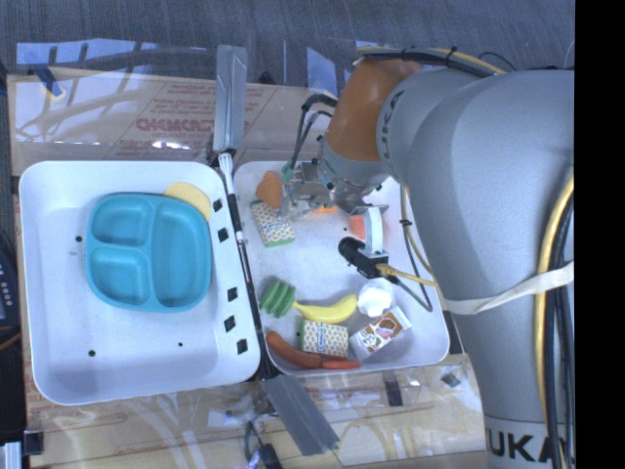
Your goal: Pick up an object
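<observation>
Camera view shows the gripper (303,191) low in the right bin (422,352), just beside a small orange piece (269,190), likely light; grab its middle.

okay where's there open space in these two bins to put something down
Left bin: bare floor in front of the blue divided plate, toward the near wall, and a strip along its left side. Right bin: a small bare patch mid-floor, between the patterned block and the banana. Its near end is crowded; the gripper occupies the far end.
</observation>
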Robot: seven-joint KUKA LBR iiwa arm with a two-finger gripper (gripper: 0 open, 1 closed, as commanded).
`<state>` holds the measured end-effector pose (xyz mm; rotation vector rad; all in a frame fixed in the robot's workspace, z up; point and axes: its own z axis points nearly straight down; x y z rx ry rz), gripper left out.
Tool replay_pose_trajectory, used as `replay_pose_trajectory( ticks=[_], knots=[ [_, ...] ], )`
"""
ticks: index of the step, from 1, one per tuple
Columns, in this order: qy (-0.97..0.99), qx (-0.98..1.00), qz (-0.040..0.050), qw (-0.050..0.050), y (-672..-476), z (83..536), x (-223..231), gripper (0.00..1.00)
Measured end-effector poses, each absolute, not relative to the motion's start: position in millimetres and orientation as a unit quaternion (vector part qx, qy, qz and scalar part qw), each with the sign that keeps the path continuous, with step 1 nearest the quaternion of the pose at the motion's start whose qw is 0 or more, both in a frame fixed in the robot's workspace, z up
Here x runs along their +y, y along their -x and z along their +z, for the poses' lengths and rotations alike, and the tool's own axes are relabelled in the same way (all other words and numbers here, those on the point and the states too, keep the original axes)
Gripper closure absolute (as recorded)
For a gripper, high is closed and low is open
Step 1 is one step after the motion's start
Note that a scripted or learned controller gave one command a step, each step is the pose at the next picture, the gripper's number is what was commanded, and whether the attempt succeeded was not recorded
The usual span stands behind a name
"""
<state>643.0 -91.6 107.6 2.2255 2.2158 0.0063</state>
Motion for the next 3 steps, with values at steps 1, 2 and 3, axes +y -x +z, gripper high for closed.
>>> replay_pose_trajectory(
  ticks=[1,2,3],
  knots=[
    [-0.708,0.706,0.002,0.001,-643.1,108,-91,0.0],
    [-0.676,0.737,0.0007,-0.004,-657.9,97,-109,0.0],
    [-0.631,0.776,0.0001,-0.01,-656.5,97,-130,0.0]
  ],
)
